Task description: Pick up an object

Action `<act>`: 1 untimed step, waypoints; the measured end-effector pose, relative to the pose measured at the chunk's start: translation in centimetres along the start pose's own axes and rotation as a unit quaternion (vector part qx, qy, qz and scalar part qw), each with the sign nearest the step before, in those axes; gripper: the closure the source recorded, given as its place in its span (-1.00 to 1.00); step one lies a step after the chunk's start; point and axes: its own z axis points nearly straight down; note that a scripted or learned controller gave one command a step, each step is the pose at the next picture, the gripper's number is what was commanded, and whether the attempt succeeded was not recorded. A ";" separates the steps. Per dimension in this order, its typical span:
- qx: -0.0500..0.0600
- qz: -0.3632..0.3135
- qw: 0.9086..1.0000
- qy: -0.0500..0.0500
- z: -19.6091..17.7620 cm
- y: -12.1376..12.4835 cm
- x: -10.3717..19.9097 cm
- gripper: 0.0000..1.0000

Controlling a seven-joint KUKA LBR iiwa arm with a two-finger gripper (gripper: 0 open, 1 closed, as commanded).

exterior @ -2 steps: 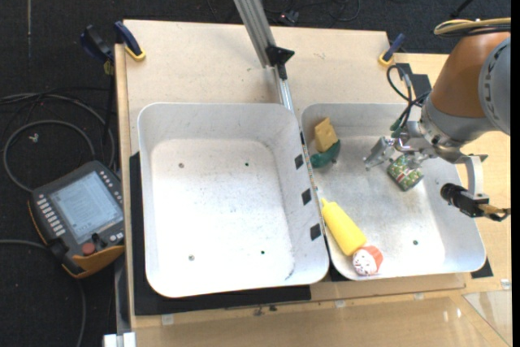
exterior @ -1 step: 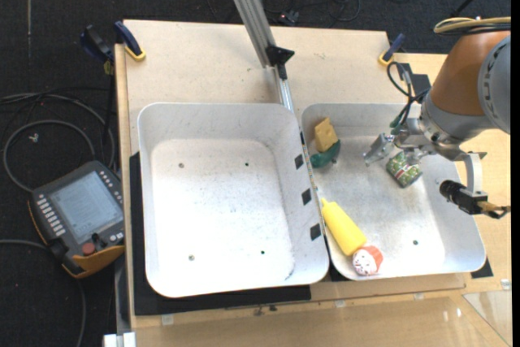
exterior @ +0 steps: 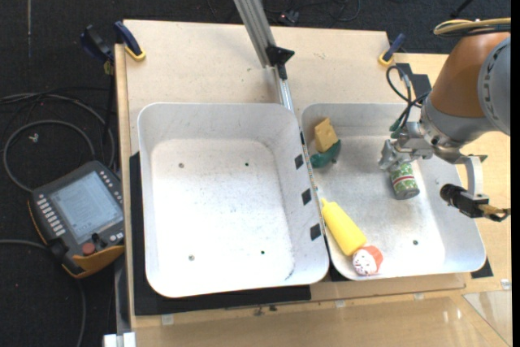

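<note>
I've got a small green can (exterior: 405,180) w/ a printed label in the right bin (exterior: 455,252), in its upper-right part, standing about upright or a bit tilted. The gripper (exterior: 398,158) sits directly over the can's top, touching or just above it; can't tell from this angle if the fingers are open or closed, or if the can is betw. them. The grey arm (exterior: 475,89) w/ its orange band comes in from the right, wrist angled down to the gripper.

Other stuff in the same bin: a tan block (exterior: 325,133) resting on a dark green piece (exterior: 324,156) near the top-left corner, well apart from the can. Lower down along the left wall, a yellow oblong object (exterior: 342,227), and just beside its lower end a small round red-and-white item (exterior: 367,260).

Left bin (exterior: 162,126) sits right next to it, rims touching or nearly so. Both are on a pale wooden bench (exterior: 195,61). A teach pendant (exterior: 77,211) lies on the dark floor to the left.
</note>
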 end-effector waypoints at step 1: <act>-0.002 -0.001 1.000 0.000 -6.3 -0.3 -0.1 1.00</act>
